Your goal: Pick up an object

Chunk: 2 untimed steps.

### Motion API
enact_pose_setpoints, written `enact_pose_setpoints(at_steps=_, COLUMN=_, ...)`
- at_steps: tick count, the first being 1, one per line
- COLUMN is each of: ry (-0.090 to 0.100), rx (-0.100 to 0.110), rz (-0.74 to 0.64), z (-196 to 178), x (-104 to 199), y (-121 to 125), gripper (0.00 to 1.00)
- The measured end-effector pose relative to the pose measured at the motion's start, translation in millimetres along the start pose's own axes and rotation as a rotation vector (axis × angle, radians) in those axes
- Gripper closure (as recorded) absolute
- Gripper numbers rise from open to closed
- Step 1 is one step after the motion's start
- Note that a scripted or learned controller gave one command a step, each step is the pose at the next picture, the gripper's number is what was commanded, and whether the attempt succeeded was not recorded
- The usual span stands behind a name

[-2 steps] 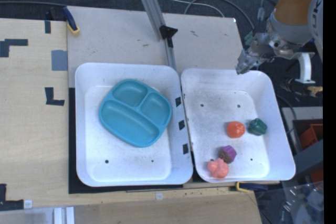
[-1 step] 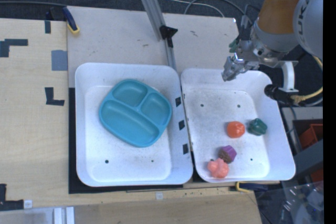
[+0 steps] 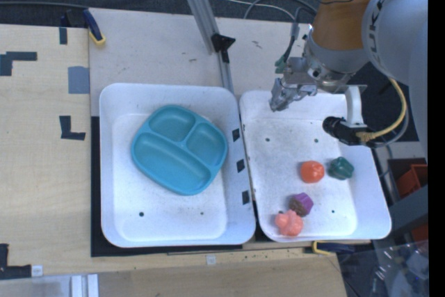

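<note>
In the right bin (image 3: pixel 278 149) lie an orange round object (image 3: pixel 312 171), a dark green object (image 3: pixel 341 167), a purple object (image 3: pixel 301 204) and a pink object (image 3: pixel 288 222), all toward its front right. My gripper (image 3: pixel 279 101) hangs over the bin's back left corner, well apart from all of them. Nothing shows between its fingers.
A blue divided plate (image 3: pixel 179 148) lies in the left bin (image 3: pixel 118 149). A slanted metal bar (image 3: pixel 198 0) rises behind the bins. A black cable fitting (image 3: pixel 341 129) juts over the right bin's back right. Cables trail on the bench behind.
</note>
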<state>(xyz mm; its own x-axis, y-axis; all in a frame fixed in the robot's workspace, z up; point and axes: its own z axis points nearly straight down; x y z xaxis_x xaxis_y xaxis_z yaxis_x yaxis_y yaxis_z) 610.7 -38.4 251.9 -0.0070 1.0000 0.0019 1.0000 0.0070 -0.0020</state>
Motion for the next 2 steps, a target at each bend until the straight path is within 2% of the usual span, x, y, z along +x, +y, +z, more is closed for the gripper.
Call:
enact_pose_setpoints(at_steps=1, ry=-0.001, rx=0.002, rz=0.001, z=15.3, x=55.8, y=-10.3, gripper=1.00)
enact_pose_setpoints(at_steps=2, ry=-0.001, rx=0.002, rz=0.002, z=25.1, x=96.1, y=-29.1, gripper=1.00)
